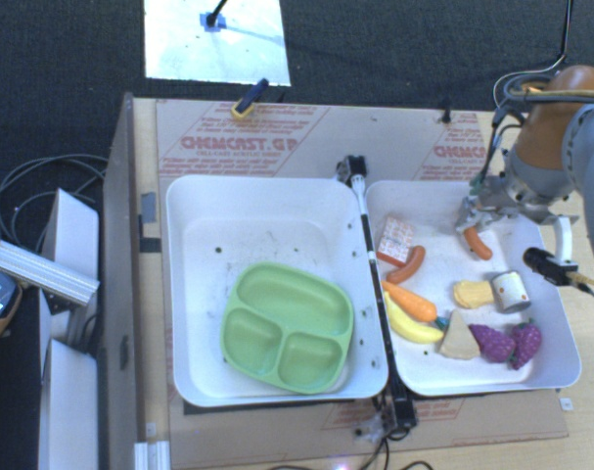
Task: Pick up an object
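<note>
Just above the small orange sausage [478, 245], the pincer [473, 218] hovers.

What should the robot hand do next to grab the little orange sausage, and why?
Probably drop straight down a little. The gripper hangs right above the small orange sausage in the right bin, and nothing shows between its jaws, so lowering onto it looks like the best next step.

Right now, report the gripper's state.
Gripper: low in the right bin, just above a small orange sausage; grip cannot be told.
</note>
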{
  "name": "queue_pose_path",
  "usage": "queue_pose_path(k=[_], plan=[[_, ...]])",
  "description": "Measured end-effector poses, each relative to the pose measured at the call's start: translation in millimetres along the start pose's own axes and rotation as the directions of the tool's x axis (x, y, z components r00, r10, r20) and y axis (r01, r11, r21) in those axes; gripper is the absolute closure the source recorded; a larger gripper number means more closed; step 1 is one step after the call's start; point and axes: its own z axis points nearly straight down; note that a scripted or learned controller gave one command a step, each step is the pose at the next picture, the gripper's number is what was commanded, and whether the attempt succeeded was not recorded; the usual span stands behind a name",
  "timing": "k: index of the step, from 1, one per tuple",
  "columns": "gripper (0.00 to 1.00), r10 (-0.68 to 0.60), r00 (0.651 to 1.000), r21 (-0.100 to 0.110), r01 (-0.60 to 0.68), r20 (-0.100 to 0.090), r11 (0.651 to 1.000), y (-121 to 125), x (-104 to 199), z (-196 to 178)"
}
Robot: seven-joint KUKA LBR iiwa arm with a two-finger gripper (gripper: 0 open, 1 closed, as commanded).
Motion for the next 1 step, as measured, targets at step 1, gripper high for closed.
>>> queue_pose_path(k=[1], plan=[[1.0,0.001,1.0,0.0,-0.001,-0.004,1.0,-27.5,92.8,-52.4]])
